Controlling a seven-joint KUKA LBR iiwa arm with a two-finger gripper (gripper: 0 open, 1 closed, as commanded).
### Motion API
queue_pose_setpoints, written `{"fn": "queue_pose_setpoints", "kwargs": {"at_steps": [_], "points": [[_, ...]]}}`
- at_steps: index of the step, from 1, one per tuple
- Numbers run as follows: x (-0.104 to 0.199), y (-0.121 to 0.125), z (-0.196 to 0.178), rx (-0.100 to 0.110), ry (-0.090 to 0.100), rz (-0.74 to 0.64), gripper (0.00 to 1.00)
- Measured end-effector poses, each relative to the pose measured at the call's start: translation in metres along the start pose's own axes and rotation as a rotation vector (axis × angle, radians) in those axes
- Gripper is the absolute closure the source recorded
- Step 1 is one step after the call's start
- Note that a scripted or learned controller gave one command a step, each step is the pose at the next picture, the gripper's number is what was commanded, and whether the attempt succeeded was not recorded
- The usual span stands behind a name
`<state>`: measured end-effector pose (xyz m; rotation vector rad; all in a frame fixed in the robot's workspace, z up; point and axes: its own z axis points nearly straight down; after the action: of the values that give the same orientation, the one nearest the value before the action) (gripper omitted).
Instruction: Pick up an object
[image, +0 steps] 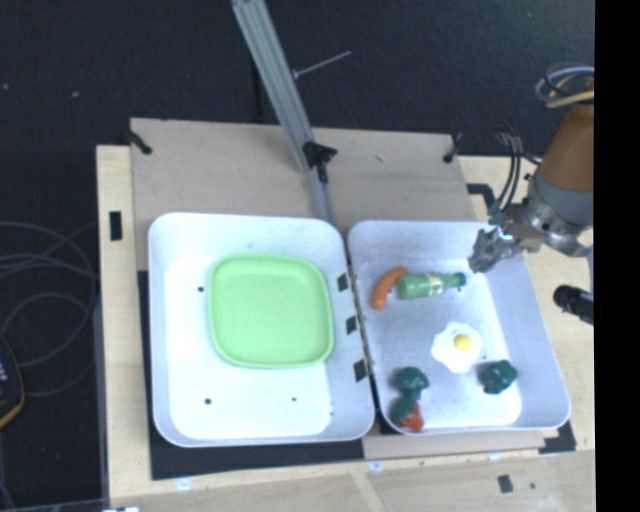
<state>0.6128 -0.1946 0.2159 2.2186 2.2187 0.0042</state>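
Far to the left of my jaws, in the left bin (180, 400), a pale green square plate (271, 309) lies flat, well apart from me. Nearer, across the divider in the right bin (530, 330), an orange sausage-shaped piece (387, 286) lies at a slant, touching the butt end of a green bottle (428, 286) that lies on its side, its dark cap pointing toward my jaws and stopping just short of them. Below and to the left of me, near the bin's front edge, sits a dark green broccoli piece (408, 380) with a small orange and green bit (407, 413) just beneath it. Closer under me rests a white fried egg (459, 346) with a yellow yolk, and just beside it to the right a second dark green broccoli piece (497, 375). My gripper (485, 250) hangs over the right bin's far right corner, above the bottle's cap end. Nothing is visible between my jaws; whether they stand apart or together I cannot tell.
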Motion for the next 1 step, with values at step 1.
{"fn": "queue_pose_setpoints", "kwargs": {"at_steps": [1], "points": [[0.0419,-0.0039,-0.0001,0.004,0.001,-0.002,1.0]]}}
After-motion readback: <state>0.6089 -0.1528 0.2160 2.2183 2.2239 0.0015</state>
